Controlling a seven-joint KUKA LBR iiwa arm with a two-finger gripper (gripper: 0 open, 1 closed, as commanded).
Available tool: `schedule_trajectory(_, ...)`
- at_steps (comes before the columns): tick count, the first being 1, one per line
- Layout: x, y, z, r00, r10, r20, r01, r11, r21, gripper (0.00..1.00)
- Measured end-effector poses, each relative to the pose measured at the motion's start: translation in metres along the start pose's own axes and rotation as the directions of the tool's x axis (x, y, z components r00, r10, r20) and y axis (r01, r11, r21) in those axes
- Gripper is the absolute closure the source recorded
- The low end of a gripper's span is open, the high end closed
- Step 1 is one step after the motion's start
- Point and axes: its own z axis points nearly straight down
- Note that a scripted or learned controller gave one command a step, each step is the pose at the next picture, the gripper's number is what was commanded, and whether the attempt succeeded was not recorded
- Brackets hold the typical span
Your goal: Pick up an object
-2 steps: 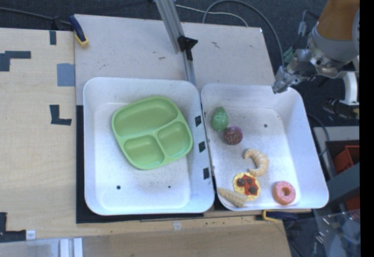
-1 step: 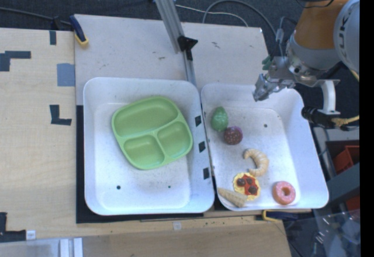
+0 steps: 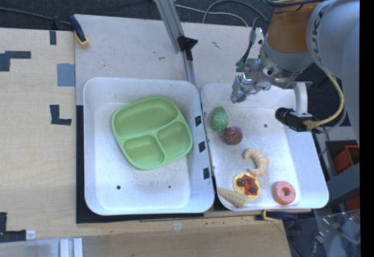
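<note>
We note two white bins side by side: the left bin [image 3: 99, 150] carries a green divided tray [image 3: 152, 131], the right bin [image 3: 304, 162] holds the small food items. The gripper [image 3: 241, 93] hangs over the right bin's far-left corner; we cannot tell how it is set, and nothing shows held in it.

Nearest candidate, in our judgement: the green round piece [image 3: 219, 118], lying just toward the camera and slightly left of the gripper, with the dark red one [image 3: 232, 135] touching or just beside it. Well farther toward the near edge: croissant [image 3: 257, 161], fruit tart [image 3: 246, 184], pink doughnut [image 3: 284, 193], cone-shaped piece [image 3: 231, 197].
</note>
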Motion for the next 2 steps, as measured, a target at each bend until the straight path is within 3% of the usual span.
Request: schedule_trajectory(2,0.112,-0.030,0.021,1.000,0.000,0.000,0.000,1.000,0.001,1.00)
